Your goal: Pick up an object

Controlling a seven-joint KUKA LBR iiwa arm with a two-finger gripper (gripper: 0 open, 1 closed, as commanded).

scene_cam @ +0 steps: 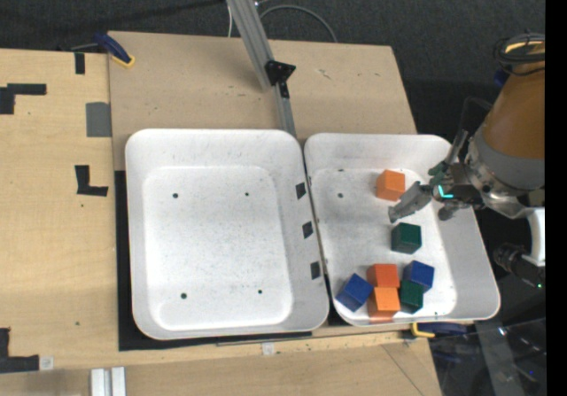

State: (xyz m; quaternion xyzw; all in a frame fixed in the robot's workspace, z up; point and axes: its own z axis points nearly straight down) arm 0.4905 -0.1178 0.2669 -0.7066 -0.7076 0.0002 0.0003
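The right bin [469, 248] holds several small blocks. An orange cube [390, 183] lies near its middle back, and a dark green cube [407, 237] sits just below it. At the front are a blue block [354, 291], a red block [384, 275], an orange block [385, 300], a second blue block [420, 275] and a green block [411, 296], packed close together. My gripper [425, 206] hangs over the right side of this bin, open, with nothing between its fingers. One grey finger [407, 204] points toward the gap between the orange cube and the dark green cube.
The left bin [142, 208] stands beside the right one, their rims meeting in the centre. A slanted metal pole [252, 22] rises behind the bins. The arm's orange band [523, 120] is at the right edge.
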